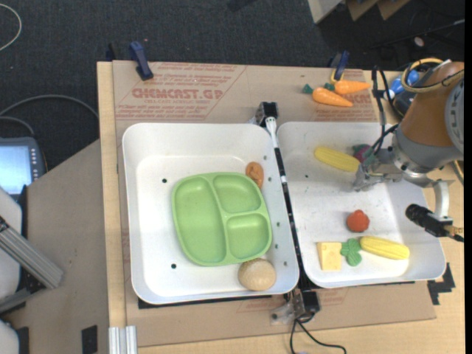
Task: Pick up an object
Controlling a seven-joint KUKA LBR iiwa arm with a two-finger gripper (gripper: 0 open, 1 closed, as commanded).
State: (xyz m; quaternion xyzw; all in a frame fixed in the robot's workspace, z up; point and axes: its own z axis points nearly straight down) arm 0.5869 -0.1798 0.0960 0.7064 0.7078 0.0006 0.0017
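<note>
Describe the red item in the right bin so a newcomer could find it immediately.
Take the right bin. Near its middle, above the lower corn cob, lies a tomato. It is small and round, and the one red thing there.

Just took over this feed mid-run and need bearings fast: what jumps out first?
The green divided plate fills the middle of the left bin, with a tan round item at its near edge. In the right bin, the hand sits low beside a yellow corn cob; a red tomato lies nearer the camera. Two toy carrots rest on the board behind the right bin.
</note>
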